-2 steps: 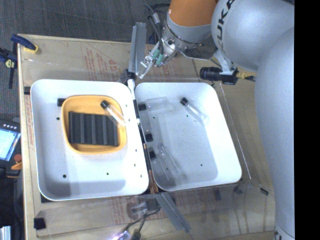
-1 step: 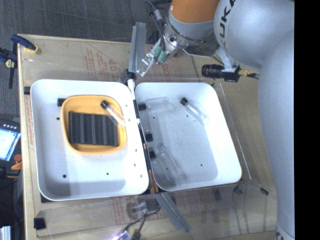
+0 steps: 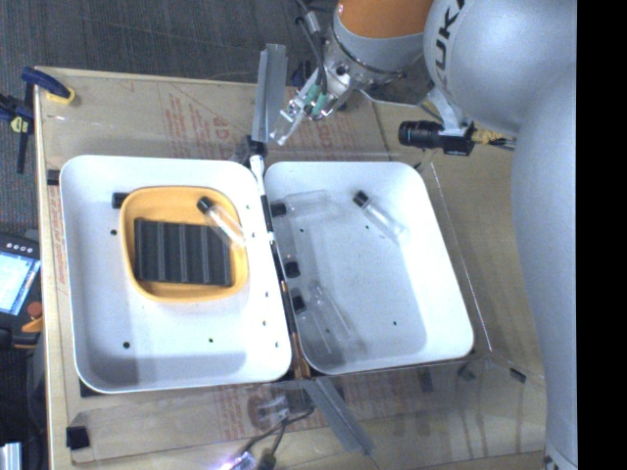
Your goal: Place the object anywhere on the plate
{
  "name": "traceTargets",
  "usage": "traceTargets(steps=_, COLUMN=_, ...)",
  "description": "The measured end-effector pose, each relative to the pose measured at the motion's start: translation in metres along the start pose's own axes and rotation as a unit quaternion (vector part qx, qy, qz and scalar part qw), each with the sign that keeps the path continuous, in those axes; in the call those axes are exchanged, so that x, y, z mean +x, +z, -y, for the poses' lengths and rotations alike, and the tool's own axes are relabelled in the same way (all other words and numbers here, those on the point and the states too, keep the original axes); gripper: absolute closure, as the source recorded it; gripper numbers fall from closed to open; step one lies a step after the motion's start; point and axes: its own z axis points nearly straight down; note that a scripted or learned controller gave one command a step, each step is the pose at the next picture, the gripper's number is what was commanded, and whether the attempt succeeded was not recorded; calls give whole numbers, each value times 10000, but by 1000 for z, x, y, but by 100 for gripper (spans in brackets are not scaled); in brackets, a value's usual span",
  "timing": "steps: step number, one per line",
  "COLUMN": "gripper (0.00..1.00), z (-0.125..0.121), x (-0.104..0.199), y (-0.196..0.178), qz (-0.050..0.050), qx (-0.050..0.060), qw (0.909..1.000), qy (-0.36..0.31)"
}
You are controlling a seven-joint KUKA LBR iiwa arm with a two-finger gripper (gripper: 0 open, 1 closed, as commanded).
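A clear plastic tube with a black cap [image 3: 221, 219] lies slanted on the yellow plate [image 3: 137, 213], across the far right corner of the plate's dark ribbed rectangular centre. The plate, a rounded rectangle with a smooth rim, sits in the left white bin [image 3: 88, 341]. The right white bin [image 3: 431, 311] holds another clear black-capped tube [image 3: 376, 212] and further transparent pieces. The end effector [image 3: 294, 117] hangs over the counter's far edge, apart from both bins; its grip state cannot be told.
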Motion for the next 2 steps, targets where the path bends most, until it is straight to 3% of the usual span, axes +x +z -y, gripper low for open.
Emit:
traceTargets(steps=1, gripper=100, z=8, x=16, y=65, qz=-10, qx=46, qw=9939, qy=-1106)
traceTargets(steps=2, gripper=100, z=6, x=9, y=43, qz=2, qx=35, qw=9847, qy=-1739)
